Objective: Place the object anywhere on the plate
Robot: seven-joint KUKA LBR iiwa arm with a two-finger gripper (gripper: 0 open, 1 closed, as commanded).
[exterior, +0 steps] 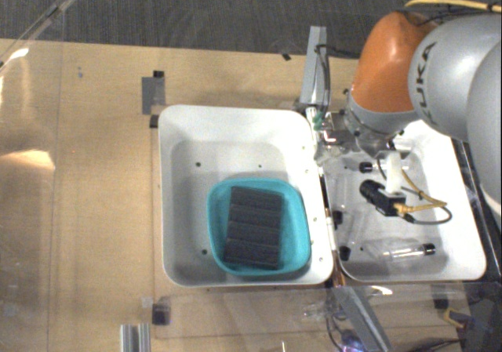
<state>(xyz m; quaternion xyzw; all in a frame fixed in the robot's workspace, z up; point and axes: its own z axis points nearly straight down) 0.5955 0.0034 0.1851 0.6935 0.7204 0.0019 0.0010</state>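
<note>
Shows dark ridged block resting on teal plate by left bin's front edge; placing seems done. Cannot tell gripper's opening or hold.

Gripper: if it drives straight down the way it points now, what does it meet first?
Probably the bare white floor of the right bin, near its far left corner. The gripper hangs there pointing down, and the clear tube lies nearer the front, off that line. Depth is hard to judge.
</note>
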